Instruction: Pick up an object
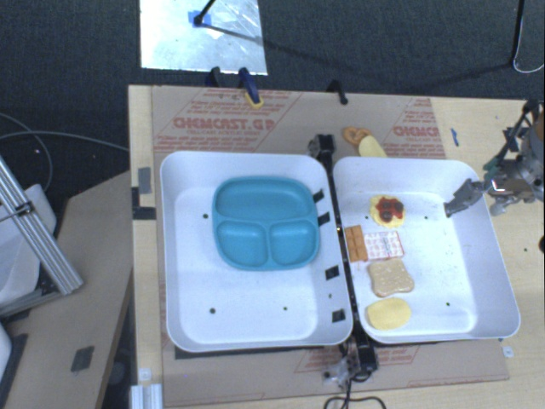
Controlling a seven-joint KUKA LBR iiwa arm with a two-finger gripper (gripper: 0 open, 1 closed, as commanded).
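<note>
Smooth teal three-section plate (265,223) in left white bin (183,262), right white bin (477,271) with round red-topped piece (388,210), flat printed card (383,245), tan bread slice (390,277), glossy yellow oval (388,314), grey metal claw (464,198) over right rim, grip state unclear

The arm (530,156) comes in from the right edge of the camera view, with just its wrist end in frame. The gripper (464,197) points left and slightly downward. Its dark tip looks narrow, but blur hides how the tip is set.
</note>
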